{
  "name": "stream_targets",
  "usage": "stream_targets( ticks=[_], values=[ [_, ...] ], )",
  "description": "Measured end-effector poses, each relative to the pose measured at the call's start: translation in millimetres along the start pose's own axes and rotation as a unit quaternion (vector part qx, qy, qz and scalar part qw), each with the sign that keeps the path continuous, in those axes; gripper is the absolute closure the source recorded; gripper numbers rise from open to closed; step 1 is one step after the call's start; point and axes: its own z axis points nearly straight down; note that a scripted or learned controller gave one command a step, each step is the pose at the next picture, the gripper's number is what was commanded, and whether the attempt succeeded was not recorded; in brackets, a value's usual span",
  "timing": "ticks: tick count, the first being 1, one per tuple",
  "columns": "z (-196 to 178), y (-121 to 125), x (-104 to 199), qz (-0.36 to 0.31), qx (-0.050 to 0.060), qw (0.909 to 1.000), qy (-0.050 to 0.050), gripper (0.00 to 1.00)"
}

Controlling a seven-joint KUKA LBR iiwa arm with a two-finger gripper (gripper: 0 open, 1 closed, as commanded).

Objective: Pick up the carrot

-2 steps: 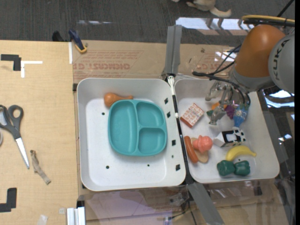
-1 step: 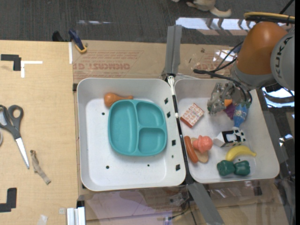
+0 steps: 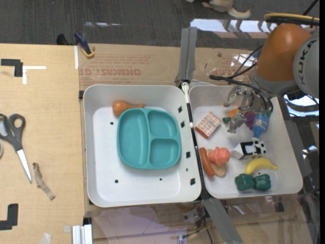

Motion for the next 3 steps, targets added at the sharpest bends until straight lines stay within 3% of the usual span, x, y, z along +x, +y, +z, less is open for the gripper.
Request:
stream_targets(
  ticks=[1, 2, 3],
  values=[
    [10, -14, -7, -0.052, 0.0, 0.9987, 0.002, 0.0],
    [-1, -13, -9, -0.052, 0.001, 0.9986, -0.002, 1.0],
    [-130, -5, 44, -0.216, -0.002, 0.9763, 0.003, 1.0]
  ],
)
